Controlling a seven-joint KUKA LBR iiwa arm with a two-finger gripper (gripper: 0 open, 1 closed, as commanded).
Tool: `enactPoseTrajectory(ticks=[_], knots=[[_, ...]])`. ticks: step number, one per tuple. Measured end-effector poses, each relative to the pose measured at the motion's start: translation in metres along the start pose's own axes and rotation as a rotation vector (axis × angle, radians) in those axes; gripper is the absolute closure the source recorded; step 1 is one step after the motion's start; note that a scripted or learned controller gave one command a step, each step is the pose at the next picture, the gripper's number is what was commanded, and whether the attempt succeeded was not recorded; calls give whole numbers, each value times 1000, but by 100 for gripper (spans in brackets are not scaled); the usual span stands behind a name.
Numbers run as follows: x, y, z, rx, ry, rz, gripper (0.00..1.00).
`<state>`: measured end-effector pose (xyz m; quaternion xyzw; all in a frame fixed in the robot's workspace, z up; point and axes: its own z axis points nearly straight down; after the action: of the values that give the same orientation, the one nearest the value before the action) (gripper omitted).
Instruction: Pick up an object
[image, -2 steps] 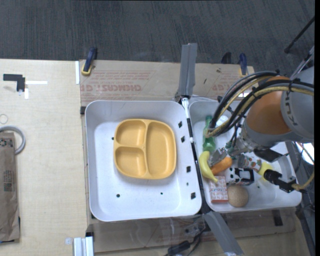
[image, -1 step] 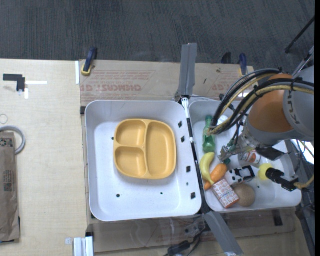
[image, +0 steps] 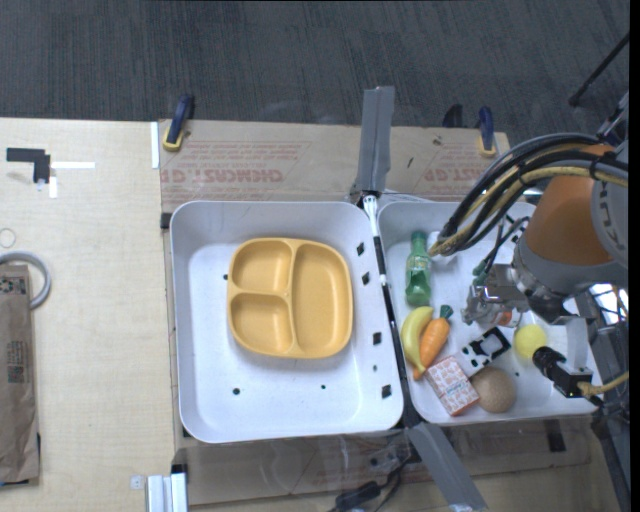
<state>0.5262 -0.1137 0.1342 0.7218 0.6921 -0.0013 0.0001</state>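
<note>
Orange and green, a toy carrot (image: 433, 340) lies in the right bin (image: 400, 215), touching a yellow banana (image: 412, 336) on its far side from the arm, both just beside the gripper (image: 487, 302). The gripper hangs low over the bin's middle; whether its fingers are wide or closed I cannot tell, as the wrist and hoses hide them. Close under it sits a black-and-white block (image: 486, 347), with a small pink carton (image: 452, 385) and a brown kiwi-like ball (image: 493, 390) nearer the bin's front rim, and a yellow lemon (image: 529, 340) tucked against the arm (image: 565, 225). A green bottle (image: 418, 268) stands beyond the banana, toward the back. The grey arm, orange-banded, leans in from the right, cables looping over it. Farther off, the left bin (image: 200, 330) holds a yellow divided plate (image: 291, 298) with white floor around it. Both bins rest on cardboard (image: 260, 160) on a pale wooden bench (image: 80, 330).
</note>
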Motion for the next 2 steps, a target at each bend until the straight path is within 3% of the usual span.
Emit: enactPoseTrajectory(ticks=[1,2], knots=[[-27,-33,3,1,1,-281,100],[0,4,31,0,0,5,100]])
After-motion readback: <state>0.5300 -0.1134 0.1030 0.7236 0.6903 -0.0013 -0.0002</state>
